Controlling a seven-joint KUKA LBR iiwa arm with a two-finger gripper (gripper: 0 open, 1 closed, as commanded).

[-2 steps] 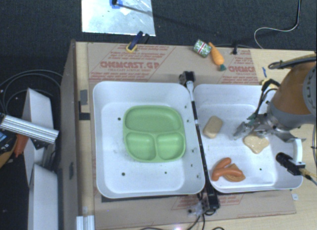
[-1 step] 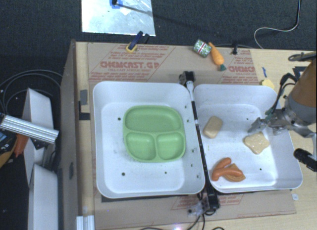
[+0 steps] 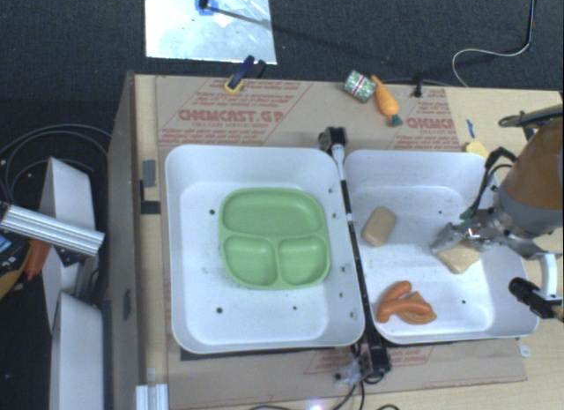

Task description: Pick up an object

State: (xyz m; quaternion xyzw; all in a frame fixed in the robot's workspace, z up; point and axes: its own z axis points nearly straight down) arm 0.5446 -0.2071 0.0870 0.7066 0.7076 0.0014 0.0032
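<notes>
End effector [image 3: 456, 241] down low in the right bin [image 3: 414, 170], right against a pale beige block [image 3: 460, 261]; finger state impossible to tell from here. Same bin: a tan rounded piece [image 3: 379, 226] near the left wall, an orange sausage-like toy [image 3: 405, 304] toward the front. Left bin [image 3: 189, 249] carrying a green three-compartment plate [image 3: 274, 237]. Beyond the bins, a toy carrot [image 3: 386, 100] and small can [image 3: 359, 85] on the tabletop [image 3: 291, 108].

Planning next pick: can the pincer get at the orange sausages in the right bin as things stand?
Probably yes. The orange sausages lie uncovered on the right bin floor, apart from the tan block, and the pincer is already low in that bin, with bare floor between.
</notes>
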